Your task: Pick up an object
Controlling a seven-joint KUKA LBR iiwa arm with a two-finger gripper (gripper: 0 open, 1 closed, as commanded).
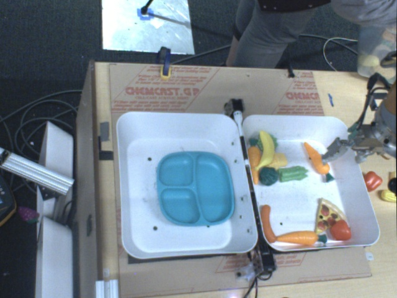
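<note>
— So where's the gripper [340,146]?
— Over the right bin [360,185], its far right part, just beside a carrot [317,159]; fingers spread, holding nothing.
— And left?
— 1 blue plate [195,188].

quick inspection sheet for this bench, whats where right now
surface: wooden bench bearing two shallow white bins side by side, left bin and right bin.
job's things: right bin holds a yellow toy banana, green toy broccoli, orange toy carrot, pizza slice toy, red toy tomato, and a second carrot along the near wall.
clutter: blue sectioned plastic plate in the left bin; small red toy and yellow toy on the bench outside the right bin.
grippers: end effector over the right bin's far right part, near the orange carrot.
cables: dark cables on the floor at left.
surroundings: person standing beyond the bench.
</note>
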